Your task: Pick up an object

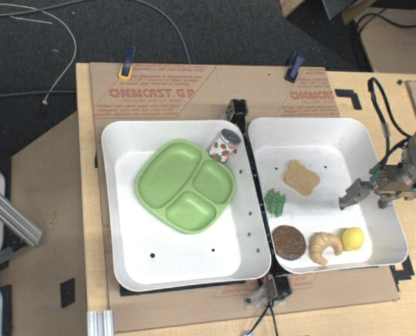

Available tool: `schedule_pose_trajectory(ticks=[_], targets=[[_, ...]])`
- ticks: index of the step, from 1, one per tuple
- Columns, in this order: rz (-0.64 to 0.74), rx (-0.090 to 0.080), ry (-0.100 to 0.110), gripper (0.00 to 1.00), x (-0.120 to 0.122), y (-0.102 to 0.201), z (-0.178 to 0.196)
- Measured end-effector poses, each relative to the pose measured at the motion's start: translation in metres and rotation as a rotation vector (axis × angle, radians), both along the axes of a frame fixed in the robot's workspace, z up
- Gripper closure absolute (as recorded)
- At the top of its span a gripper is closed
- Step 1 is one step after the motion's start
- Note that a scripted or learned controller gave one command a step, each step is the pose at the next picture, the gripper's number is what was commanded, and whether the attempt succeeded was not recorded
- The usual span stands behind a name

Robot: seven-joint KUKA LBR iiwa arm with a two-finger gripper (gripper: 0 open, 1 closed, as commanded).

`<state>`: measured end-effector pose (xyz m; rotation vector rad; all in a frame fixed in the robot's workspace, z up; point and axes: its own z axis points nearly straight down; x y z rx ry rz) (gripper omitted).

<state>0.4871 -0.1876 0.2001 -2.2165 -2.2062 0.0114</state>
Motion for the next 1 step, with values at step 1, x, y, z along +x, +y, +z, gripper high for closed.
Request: schedule_pose_trajectory(ticks=[1], targets=[[0.005,-0.004,-0.014,0.00,0.0033,0.0006,0.0068]])
